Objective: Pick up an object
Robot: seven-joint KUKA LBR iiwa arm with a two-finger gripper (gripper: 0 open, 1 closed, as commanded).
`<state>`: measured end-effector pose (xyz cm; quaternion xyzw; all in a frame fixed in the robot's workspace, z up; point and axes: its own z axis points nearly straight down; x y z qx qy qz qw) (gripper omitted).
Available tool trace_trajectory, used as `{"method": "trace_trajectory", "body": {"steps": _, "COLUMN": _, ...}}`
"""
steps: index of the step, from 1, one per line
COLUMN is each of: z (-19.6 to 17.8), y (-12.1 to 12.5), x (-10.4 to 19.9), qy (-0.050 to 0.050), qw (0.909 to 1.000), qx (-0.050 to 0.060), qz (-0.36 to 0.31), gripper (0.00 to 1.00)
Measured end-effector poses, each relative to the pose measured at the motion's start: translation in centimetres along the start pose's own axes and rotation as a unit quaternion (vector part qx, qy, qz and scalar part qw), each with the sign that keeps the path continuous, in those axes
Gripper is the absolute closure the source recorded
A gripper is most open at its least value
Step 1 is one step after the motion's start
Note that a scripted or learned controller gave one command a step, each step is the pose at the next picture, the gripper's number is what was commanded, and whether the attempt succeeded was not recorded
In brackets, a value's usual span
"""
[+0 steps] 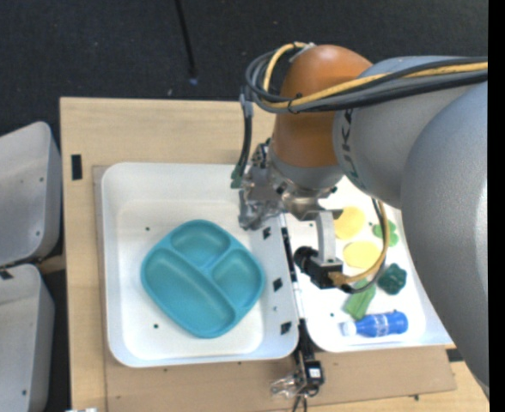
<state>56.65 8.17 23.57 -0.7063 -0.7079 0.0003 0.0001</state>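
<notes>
Grey arm (pixel 441 161) hangs its gripper (pixel 251 202), state impossible to tell, at the tray-bearing bin's (pixel 108 256) right edge, and should centre over the teal tray's (pixel 203 277) rim before closing.

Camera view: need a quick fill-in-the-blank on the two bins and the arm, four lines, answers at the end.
1. The left bin holds a divided plate with ____ compartments.
2. In the right bin, the bottle lying on its side is ____.
3. The band on the arm is ____.
4. The yellow pieces lie in the ____ bin.
Answers: three; blue; orange; right.
</notes>
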Motion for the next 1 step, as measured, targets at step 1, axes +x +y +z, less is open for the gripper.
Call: {"method": "trace_trajectory", "body": {"steps": 1, "z": 0.0, "y": -0.02, "x": 0.1, "qy": 0.0, "qw": 1.0, "qx": 0.0, "qz": 0.0, "gripper": 0.0}}
